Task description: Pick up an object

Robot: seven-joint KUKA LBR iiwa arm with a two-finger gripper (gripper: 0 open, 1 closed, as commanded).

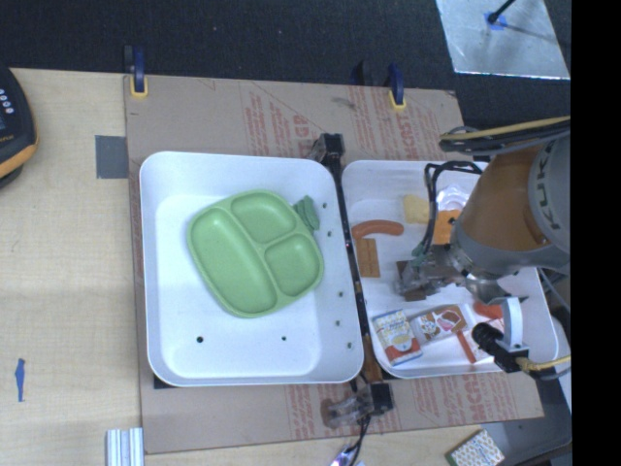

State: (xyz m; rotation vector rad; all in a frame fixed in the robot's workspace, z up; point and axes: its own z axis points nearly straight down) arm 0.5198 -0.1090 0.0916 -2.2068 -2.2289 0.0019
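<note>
My gripper (417,280) hangs low in the right bin (388,169), near its middle, on the grey arm with the orange band (500,207). A brown block (369,257) lies just to its left, with a reddish sausage (376,228) above that. Behind the gripper are a pale yellow piece (416,208) and an orange piece (442,227). Two printed packets (396,334) (441,320) lie in front of it. Whether anything sits between the gripper's tips is hidden by its dark body.
The left bin (155,260) holds a green divided plate (257,252) and a small green piece (308,212) at the plate's upper right. A red stick (466,346) lies near the right bin's front. A black clamp (331,147) sits between the bins at the back.
</note>
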